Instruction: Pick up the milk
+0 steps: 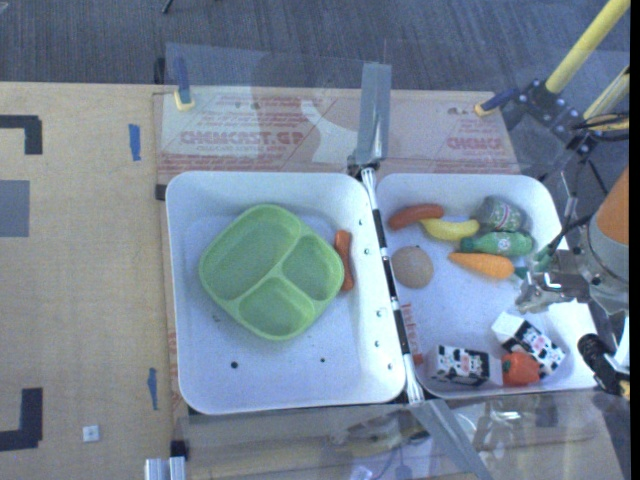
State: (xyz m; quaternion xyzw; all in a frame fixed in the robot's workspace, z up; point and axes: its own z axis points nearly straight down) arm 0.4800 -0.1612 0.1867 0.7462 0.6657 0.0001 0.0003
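At the near edge I see the bench (80, 268), flat tan board with black corner marks and blue tape. On it sit two shallow white bins with rounded corners. The right bin (450, 303) holds the milk (459, 364), a small cow-patterned carton lying by the near wall, a second carton (538, 346) of the same pattern beside a red-orange tomato (520, 369), then a tan egg shape (411, 267), a carrot (482, 264), a green vegetable (497, 242), a banana (449, 229) and a sausage (415, 214). The left bin (200, 368) holds a glossy green divided plate (271, 271). Beyond lies grey carpet (300, 8). My gripper (537, 290) hangs over the right bin's right side, metallic; it holds nothing, and I cannot tell how far it is parted.
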